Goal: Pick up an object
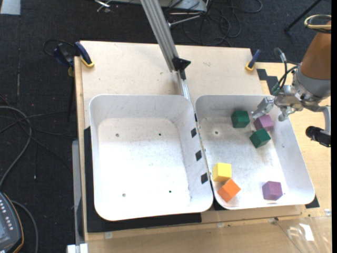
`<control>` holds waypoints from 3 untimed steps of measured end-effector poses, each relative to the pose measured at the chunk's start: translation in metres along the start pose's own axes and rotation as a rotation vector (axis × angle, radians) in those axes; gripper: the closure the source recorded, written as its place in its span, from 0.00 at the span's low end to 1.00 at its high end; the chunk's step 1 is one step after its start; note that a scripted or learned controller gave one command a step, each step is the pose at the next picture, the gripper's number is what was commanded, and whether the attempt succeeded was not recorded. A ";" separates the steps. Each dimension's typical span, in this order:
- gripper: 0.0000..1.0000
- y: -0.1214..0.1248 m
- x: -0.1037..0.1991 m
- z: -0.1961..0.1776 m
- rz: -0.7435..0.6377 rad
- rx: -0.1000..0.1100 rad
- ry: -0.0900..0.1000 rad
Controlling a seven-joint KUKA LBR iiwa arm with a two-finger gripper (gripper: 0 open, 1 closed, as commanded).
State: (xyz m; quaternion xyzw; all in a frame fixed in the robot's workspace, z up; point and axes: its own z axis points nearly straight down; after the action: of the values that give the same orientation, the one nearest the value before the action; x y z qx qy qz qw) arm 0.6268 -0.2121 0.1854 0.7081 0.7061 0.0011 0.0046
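- The jaws of the gripper [274, 108] hang at the far right of the right bin [295, 157], just above a pink block [265, 122]. Two prongs appear spread apart, with nothing seen between them, so no object is held.
- Candidate objects all lie in the right bin: a green cube [240, 118] far left of the pink block, a second green cube [260, 138] touching or just beside it on the near side, and a yellow cube [222, 171], an orange cube [229, 190] and a purple cube [272, 190] along the near edge.
- Risk, crowding: the pink block sits packed against the near green cube. A descending prong could land on top of either, or wedge between them and push both away.
- Risk, tilt: the pink block looks skewed to the jaws, so closing may twist it out instead of clamping it.
- Risk, wall: the bin's far right rim is close beside the wrist; a shoved block could ride up the sloping side.
- The left bin [142, 157] and the table [137, 67] play no part here.
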 end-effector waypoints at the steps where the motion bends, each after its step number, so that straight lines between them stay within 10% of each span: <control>1: 0.00 0.009 0.000 0.060 -0.005 -0.010 -0.002; 2: 1.00 0.010 0.000 0.051 -0.006 -0.013 -0.004; 3: 0.00 0.010 0.000 0.052 -0.006 -0.011 -0.004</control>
State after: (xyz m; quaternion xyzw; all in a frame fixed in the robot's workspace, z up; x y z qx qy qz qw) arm 0.6367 -0.2124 0.1333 0.7061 0.7080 0.0036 0.0098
